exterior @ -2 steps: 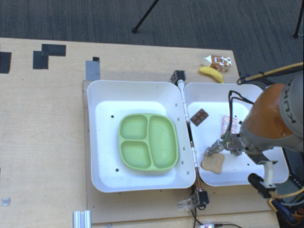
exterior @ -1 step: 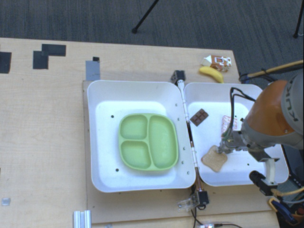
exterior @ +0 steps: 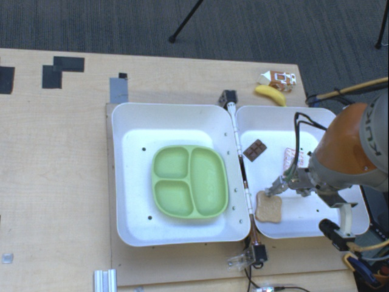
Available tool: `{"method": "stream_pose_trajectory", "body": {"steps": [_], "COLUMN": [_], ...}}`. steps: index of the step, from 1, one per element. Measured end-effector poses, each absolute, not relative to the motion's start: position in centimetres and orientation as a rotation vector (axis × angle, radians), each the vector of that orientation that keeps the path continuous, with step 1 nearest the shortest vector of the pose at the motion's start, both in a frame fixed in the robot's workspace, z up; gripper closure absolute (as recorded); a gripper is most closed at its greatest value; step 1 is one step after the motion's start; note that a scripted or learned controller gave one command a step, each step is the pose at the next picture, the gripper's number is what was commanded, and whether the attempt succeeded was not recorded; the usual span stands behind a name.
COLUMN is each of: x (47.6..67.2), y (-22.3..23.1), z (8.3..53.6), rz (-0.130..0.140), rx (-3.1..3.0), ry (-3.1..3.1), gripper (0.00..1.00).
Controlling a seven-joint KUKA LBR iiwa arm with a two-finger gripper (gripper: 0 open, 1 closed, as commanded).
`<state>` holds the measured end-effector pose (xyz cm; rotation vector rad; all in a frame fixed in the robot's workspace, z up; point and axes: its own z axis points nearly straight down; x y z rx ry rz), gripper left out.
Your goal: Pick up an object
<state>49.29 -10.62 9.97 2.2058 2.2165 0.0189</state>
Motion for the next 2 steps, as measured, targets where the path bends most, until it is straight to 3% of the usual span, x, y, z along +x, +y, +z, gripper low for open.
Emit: {"method": "stream_pose_trajectory", "body": {"steps": [1,2], "x": [49.48,49.48], "y": [-10.55,-10.55], "z": [11.07,11.06], "rz": [0.024,0.024], "rx": [2.201,2.202], "ry": [2.217,2.217], "gripper": [1.00,0.00]}}
